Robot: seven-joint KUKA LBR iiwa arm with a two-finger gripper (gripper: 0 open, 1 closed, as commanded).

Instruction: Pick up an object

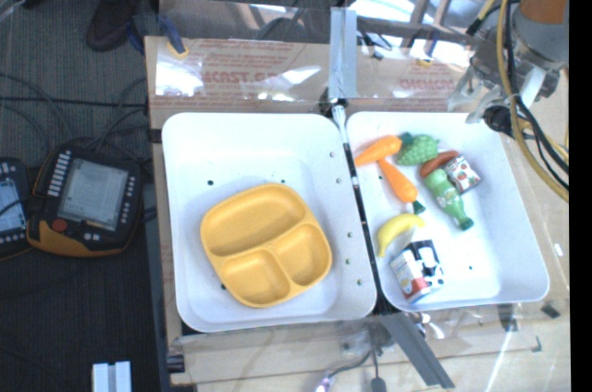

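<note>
The right bin (518, 224) holds several toy foods. Two orange carrots (400, 182) lie near its left wall beside a green bunch of grapes (418, 147). A green bottle (450, 200) lies in the middle, with a small red and white carton (463, 174) to its right. Nearer the front are a yellow banana (398, 231) and a white-labelled can (416, 271) on its side. My gripper (488, 108) hangs over the bin's back right corner, above and apart from all the objects, with nothing seen in it.
The left bin (185, 159) holds a yellow divided plate (266, 244). A metal divider (342, 57) stands behind the seam between the bins. Yellow and black cables (518, 30) trail beside the arm at the right. A teach pendant (88, 196) lies on the floor to the left.
</note>
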